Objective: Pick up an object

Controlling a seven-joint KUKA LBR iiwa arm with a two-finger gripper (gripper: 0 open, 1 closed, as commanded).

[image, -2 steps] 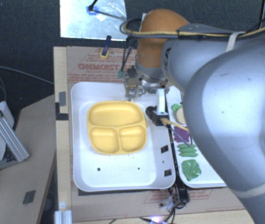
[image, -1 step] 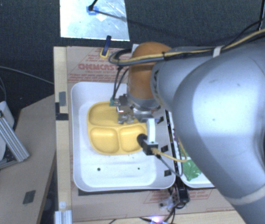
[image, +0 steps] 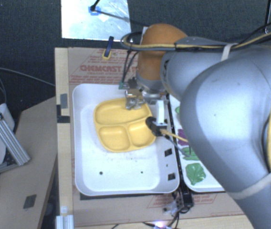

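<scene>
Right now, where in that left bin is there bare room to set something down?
The left bin has bare floor along its near edge, below the yellow tray, and a strip down its left wall. The far right corner is crowded: the gripper sits at the tray's far rim. The arm covers much of the right bin.

One fixed cam, above the bench, looking down at a slant.
It faces both white bins: left bin point(image: 85, 142) in full mid-frame, right bin point(image: 212, 186) mostly behind the grey arm point(image: 221, 109), which sits close to the lens on the right.
</scene>
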